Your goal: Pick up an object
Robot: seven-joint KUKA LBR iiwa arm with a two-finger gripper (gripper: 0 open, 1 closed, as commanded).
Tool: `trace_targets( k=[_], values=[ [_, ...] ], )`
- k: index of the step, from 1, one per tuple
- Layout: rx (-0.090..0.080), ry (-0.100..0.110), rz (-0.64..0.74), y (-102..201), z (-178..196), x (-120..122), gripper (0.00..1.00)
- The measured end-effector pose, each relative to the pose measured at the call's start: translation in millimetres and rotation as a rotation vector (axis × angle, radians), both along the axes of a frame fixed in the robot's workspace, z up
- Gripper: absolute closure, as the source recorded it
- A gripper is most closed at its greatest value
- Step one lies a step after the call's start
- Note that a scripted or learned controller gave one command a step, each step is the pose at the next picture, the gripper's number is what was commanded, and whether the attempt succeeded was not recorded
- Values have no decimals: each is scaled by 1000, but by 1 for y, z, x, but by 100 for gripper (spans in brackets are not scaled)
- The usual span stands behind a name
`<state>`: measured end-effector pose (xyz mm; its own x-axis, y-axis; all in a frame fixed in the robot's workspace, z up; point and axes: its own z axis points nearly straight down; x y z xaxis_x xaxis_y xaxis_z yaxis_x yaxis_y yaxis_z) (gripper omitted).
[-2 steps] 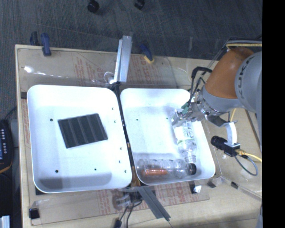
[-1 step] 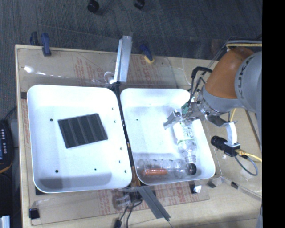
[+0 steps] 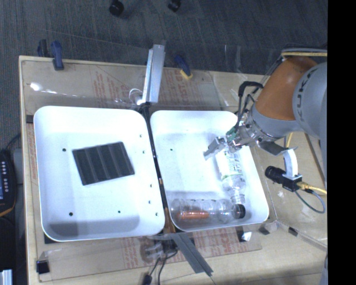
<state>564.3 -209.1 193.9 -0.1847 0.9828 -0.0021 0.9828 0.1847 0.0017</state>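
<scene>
my pincer, grip state untellable, hangs over the upright clear bottle, right of centre: light, slick, crushable; grasp mid-body.

You were looking at a robotics lab or test bench, not a home. The grey arm with its orange band reached in over a wooden bench that carried two white bins set side by side. Blue clamps gripped the bench's far edge, and loose cables ran across its right side. The floor below was dark carpet, with chair casters on it.
</scene>
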Motion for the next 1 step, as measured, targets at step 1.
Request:
trace_targets(
  k=[1],
  values=[
    [3,5,34,1,-16,4,0]
  ],
)
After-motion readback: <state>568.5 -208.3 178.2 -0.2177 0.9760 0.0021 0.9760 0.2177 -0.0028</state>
